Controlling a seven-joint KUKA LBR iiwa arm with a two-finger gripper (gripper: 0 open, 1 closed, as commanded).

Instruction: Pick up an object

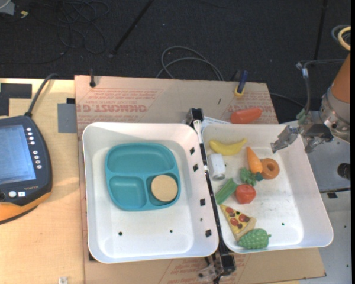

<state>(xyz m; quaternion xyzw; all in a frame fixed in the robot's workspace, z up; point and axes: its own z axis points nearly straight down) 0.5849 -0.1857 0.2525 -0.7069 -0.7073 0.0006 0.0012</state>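
Over the right bin's (319,229) far edge hovers the claw (297,136), fingers spread, holding nothing.

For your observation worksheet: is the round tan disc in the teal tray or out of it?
In: the tan disc lies inside the teal tray's lower right compartment.

Bright even light, bins (106,136) w/ mild glare, soft overall focus.

Grey arm (337,108) reaching in from right, end effector (299,138) angled leftward, fingers spread
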